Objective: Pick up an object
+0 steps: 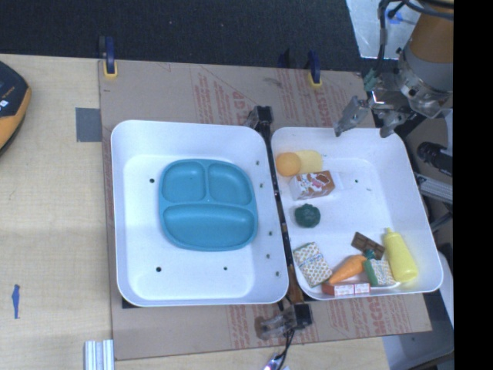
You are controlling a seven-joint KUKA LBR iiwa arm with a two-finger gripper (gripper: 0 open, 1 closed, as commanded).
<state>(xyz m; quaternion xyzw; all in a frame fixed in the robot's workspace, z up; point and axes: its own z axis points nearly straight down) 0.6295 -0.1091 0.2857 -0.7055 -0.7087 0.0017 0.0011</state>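
Gripper (368,119): at the far rim of the right bin (408,177), arm entering from the right. Fingers spread apart, released, nothing between them; one tip hangs over the rim on the left side, the other near the far right corner.

Right bin, contents:
- orange ball (288,164), far left corner, touching a pale yellow piece (310,159) beside it.
- snack packet (314,184), red and white, just nearer the camera than the ball.
- green lump (307,215), left of centre, standing apart from its neighbours.
- checked pouch (313,264), near left, lying aslant.
- carrot (346,269), long axis running slantwise, tip toward the pouch.
- yellow bottle (400,256), near right, long axis running roughly from far to near.
- brown block (367,244), small green box (377,272) and red bar (348,288), crowded by the near rim.

Left bin (123,206): holds a blue divided plate (207,204), well apart from the gripper.

Bearing on the pick: every candidate lies toward the camera and mostly to the left of the fingers. Nearest are the ball and yellow piece; the bottle cluster lies across the whole bin. No object chosen yet, by the look of it; a descent here would meet bare floor or rim.
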